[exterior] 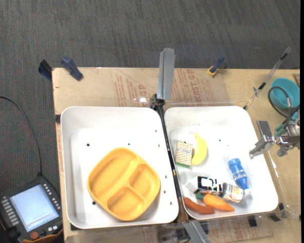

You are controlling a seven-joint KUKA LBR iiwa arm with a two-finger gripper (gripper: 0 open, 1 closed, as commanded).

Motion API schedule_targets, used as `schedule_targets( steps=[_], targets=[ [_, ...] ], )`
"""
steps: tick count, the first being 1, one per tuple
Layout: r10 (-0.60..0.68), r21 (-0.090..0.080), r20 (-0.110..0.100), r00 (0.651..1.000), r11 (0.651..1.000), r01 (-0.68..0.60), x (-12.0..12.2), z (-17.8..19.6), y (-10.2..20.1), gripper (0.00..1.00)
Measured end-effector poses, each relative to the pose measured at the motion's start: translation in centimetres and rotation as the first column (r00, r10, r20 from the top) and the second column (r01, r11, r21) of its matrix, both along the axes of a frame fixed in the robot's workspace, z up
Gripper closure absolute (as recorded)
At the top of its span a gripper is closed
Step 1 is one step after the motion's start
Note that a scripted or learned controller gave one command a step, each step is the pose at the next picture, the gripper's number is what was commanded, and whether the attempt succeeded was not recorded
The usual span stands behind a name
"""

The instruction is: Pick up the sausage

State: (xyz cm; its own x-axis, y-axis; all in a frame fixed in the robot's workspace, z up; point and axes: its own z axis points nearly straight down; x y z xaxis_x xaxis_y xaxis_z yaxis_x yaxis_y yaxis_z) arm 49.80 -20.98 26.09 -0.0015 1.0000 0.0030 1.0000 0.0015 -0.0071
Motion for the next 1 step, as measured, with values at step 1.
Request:
schedule_targets(
  steps=[1],
  targets=[
    [0.000, 0.003, -0.006, 1.000, 1.000, 0.000, 0.06, 0.60, -0.07, 1.00]
  ],
)
